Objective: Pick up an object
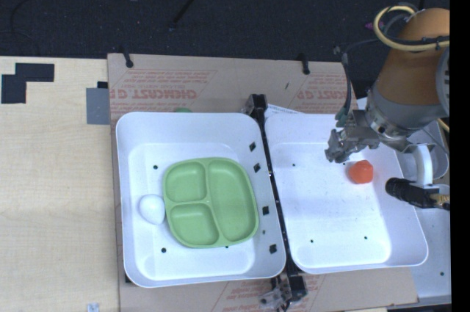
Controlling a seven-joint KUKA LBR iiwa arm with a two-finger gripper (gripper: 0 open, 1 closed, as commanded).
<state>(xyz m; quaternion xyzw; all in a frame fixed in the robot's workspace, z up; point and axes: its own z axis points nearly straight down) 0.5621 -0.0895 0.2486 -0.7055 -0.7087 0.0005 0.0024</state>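
One arm slanting in from right, gripper (342, 149) low over right bin (323, 230), beside orange ball (360, 172), grip state unclear.

A robotics lab: a grey-and-orange arm (411, 75) over two white bins (136, 230) on a cardboard-lined bench (51, 193).

Too small and dark to tell whether hand (344, 149) is open or closed; upper arm (418, 53) cut off by right edge.
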